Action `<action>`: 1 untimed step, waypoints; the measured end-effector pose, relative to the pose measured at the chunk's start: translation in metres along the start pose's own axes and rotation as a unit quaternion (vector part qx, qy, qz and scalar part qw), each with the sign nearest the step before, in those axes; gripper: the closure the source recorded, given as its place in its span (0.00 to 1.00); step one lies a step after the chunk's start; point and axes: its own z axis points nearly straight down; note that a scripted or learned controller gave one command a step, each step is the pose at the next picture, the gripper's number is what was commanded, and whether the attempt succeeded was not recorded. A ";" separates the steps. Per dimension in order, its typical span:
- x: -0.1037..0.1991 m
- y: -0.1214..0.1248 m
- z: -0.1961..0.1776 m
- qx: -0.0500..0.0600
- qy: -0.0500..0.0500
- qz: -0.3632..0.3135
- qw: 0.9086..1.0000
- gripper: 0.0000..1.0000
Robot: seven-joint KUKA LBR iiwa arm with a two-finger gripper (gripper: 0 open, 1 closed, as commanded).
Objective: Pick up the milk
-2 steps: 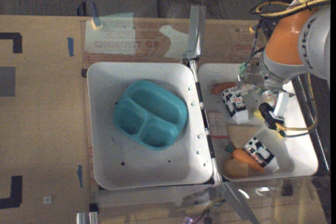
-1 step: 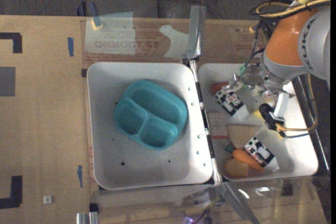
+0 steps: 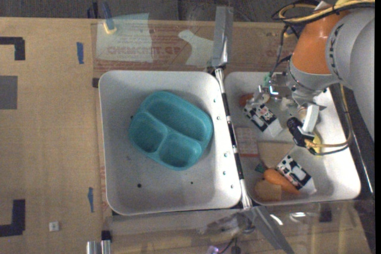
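Hovering over the right bin (image 3: 351,184), the end effector (image 3: 269,105), grip state unclear, nears the milk (image 3: 259,115).

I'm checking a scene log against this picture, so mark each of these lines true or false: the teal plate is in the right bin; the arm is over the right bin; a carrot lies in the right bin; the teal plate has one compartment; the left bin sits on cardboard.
1. The teal plate lies in the right bin. False: it lies in the left bin.
2. The arm is over the right bin. True.
3. A carrot lies in the right bin. True, near its front edge.
4. The teal plate has one compartment. False: it is divided into several.
5. The left bin sits on cardboard. True.
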 end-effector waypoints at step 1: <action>0.007 0.006 -0.015 -0.007 0.006 -0.002 1.000 1.00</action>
